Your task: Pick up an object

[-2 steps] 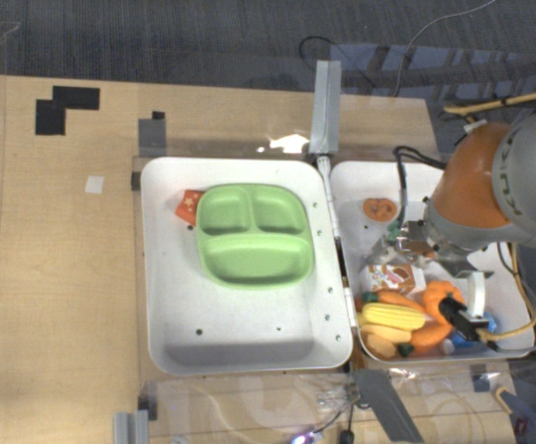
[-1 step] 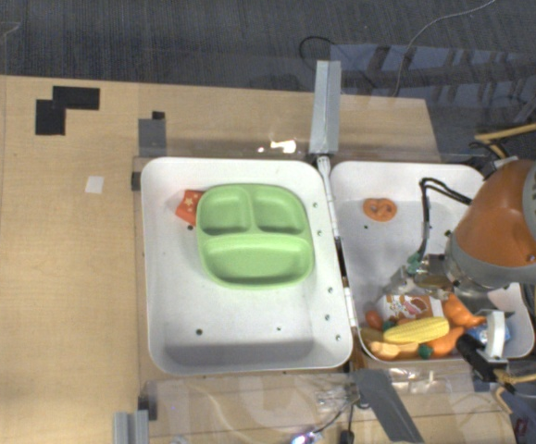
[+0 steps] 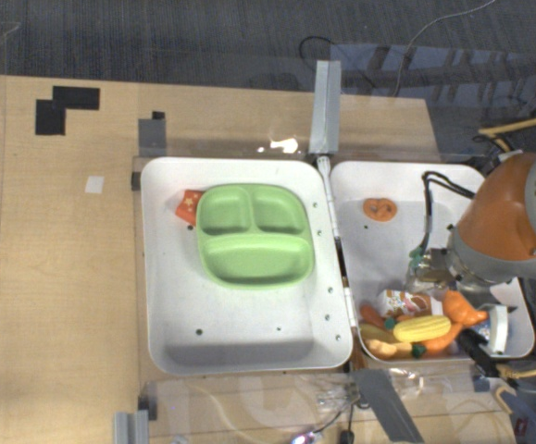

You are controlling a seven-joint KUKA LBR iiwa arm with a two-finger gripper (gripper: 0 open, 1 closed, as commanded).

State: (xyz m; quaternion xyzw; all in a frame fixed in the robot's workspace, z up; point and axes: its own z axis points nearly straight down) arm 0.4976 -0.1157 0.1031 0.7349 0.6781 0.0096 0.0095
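Lime-green divided plastic plate (image 3: 254, 235), red-orange packet (image 3: 188, 207), orange round disc (image 3: 379, 209), yellow plastic corn cob (image 3: 421, 328), both shallow bins (image 3: 249, 340) white.

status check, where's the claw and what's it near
Claw low in right bin, over toy pile. Nothing seen gripped. Green tray in left bin.

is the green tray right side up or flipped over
Right side up: the green tray in the left bin shows its three recessed compartments facing upward.

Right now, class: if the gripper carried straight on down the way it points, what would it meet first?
Most likely the toy pile at the right bin's near end, below the gripper; depth is hard to judge from above.
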